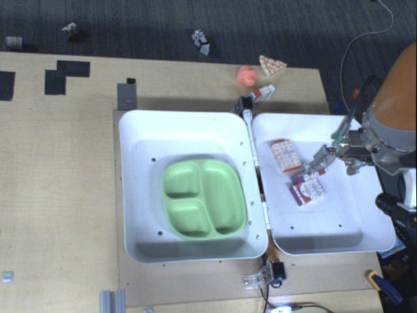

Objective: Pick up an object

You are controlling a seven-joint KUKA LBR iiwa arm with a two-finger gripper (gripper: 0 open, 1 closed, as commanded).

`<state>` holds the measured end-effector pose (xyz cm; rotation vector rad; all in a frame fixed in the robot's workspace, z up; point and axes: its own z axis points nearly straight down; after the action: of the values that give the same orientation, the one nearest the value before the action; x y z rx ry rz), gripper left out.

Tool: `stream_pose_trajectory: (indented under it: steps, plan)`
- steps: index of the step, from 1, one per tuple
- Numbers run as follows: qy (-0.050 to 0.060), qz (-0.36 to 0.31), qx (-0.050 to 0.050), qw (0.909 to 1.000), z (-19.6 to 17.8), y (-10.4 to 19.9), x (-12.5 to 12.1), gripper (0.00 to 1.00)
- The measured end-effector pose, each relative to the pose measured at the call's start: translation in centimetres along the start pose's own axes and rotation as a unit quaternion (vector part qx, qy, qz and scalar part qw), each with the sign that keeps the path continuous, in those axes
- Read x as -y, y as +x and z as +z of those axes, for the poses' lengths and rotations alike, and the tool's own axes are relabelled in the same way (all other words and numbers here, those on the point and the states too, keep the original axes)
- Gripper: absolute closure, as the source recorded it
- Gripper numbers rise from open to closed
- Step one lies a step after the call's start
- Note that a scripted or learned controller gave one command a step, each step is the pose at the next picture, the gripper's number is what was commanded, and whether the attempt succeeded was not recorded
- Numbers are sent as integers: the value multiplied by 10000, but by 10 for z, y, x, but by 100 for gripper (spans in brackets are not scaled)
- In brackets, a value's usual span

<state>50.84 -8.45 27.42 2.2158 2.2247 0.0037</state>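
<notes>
Over the right-hand bin [339, 230], the grey arm [391, 119] with its orange band reaches in from three o'clock, and its pincer [317, 166] hangs at the bin's middle. Whether the pincer is open or closed cannot be told at this size; its tip sits right at the upper edge of a small dark red and white packet [307, 190], and whether it touches the packet is unclear. Nothing can be seen held by it. That packet lies flat on the bin floor, tilted, a little toward six o'clock from the bin's centre. Just beside it, toward eleven o'clock, lies a second flat packet [285, 155], pale with a red dotted pattern, apart from the pincer.

At nine o'clock from all this, the left-hand bin [140, 194] holds a green divided tray [203, 198] with three compartments, resting flat near the bin's middle. The two bins stand side by side on the wooden bench [58, 194], their inner rims touching or nearly so.

Toward twelve o'clock from the bins, on the bench's far edge, sit a pinkish-orange ball [246, 75], a small triangular piece like a pizza slice [272, 65] just beside it, and a small tube-like item [262, 94] near the gap between the bins.
</notes>
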Motion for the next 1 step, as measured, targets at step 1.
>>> stream_pose_trajectory:
  steps: [1]
  plan:
    - [20, 10, -1, 10000, 135, 3, -1, 0]
